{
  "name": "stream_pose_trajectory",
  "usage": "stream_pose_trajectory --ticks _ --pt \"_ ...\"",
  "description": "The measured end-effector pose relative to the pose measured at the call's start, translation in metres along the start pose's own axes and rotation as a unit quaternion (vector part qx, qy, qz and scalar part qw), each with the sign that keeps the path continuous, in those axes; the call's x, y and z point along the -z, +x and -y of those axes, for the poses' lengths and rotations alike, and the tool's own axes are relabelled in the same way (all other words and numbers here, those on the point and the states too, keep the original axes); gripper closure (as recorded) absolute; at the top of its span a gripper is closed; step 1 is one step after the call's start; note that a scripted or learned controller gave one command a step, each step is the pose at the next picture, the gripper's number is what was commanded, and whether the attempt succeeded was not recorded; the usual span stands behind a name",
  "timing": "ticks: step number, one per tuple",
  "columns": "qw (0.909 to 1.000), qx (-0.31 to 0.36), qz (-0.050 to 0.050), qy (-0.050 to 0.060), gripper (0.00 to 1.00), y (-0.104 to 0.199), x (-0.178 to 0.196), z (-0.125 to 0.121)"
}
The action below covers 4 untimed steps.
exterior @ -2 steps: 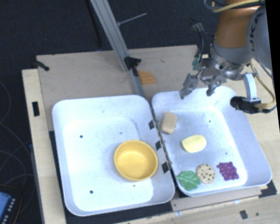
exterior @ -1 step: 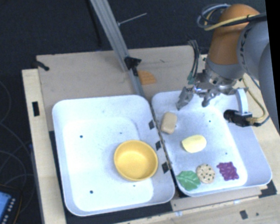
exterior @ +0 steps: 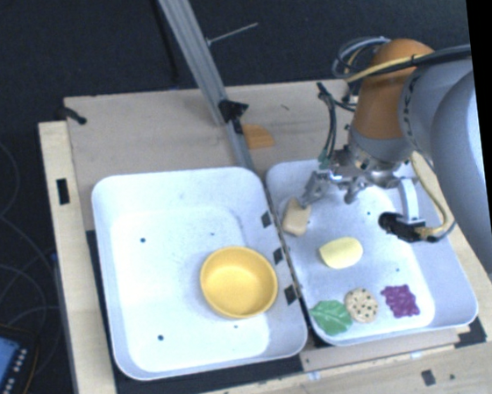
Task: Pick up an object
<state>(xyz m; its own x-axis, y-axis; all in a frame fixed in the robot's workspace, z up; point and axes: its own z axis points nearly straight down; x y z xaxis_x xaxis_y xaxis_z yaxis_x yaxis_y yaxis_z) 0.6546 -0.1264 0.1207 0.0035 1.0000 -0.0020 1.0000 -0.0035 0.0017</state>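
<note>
- In the right bin (exterior: 433, 289), near its upper left corner, the tool (exterior: 309, 195) reaches toward a beige block (exterior: 295, 220) by the divider.
- Whether the tool is apart or clamped on the block, I cannot tell.
- Risk: the block sits against the wall, so it may tip or slide away.
- A yellow bowl (exterior: 237, 281) sits in the left bin (exterior: 142, 212).

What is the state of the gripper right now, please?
Gripper: over the right bin, at a beige block; open or shut cannot be told.
</note>
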Motion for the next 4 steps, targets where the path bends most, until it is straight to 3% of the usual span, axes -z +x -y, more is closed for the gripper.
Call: stream_pose_trajectory --ticks 1,3,4 --pt "1.0000 -0.001 0.000 -0.002 1.00 -0.001 0.015 -0.002" --pt "1.0000 0.000 0.000 -0.003 1.00 -0.012 0.121 0.009" --pt "1.0000 0.003 0.000 -0.002 1.00 -0.014 0.153 0.008"
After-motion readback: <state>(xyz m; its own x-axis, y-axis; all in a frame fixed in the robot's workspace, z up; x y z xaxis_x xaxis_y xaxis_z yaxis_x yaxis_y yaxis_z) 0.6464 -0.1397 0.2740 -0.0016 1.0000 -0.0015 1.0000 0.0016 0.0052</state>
